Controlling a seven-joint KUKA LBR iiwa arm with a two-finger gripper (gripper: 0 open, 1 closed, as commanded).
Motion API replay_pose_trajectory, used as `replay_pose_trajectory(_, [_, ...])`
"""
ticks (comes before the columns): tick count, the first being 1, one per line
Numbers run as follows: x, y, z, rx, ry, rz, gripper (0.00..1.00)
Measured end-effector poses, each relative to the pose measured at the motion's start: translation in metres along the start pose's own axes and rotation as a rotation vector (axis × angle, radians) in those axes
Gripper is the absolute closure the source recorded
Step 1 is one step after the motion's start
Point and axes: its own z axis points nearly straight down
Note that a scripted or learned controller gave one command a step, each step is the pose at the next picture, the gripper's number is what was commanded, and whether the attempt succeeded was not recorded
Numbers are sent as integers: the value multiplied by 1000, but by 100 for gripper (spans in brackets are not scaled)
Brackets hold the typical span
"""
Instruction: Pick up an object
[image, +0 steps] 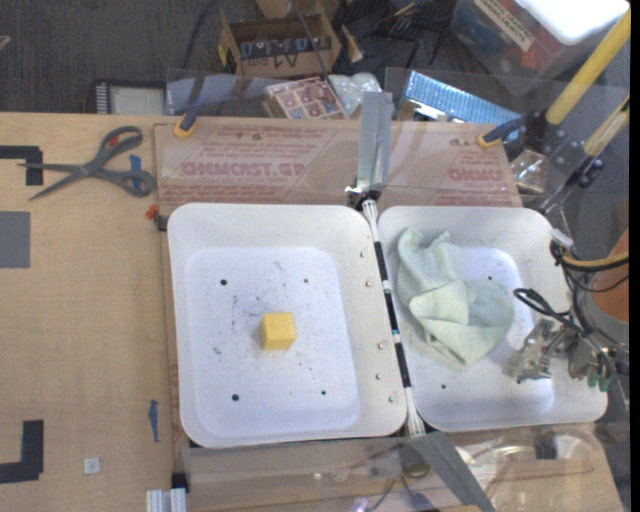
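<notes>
Right at the near edge, the worktop (80, 330) is seen, then the left bin (200, 240); the yellow block (279, 331), roughly cubic with no clear long axis, is sat mid-floor. The tool (530, 365) is parked in the right bin (500, 410) beside a crumpled cloth (445, 300).

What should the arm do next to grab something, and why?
Probably slide the gripper left over the cloth and lower onto it. The gripper sits low in the right bin beside the cloth, while the yellow block lies in the left bin.

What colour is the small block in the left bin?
Yellow. The block stands out against the left bin in the camera view.
</notes>
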Motion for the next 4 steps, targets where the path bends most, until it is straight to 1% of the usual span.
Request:
replay_pose_trajectory(1, [-1,-2,0,-2,-5,-453,100])
replay_pose_trajectory(2, [-37,16,-48,-4,4,-617,100])
replay_pose_trajectory(3, [-13,3,1,-4,3,-812,100])
replay_pose_trajectory(4, [-16,5,1,-5,-4,-1272,100])
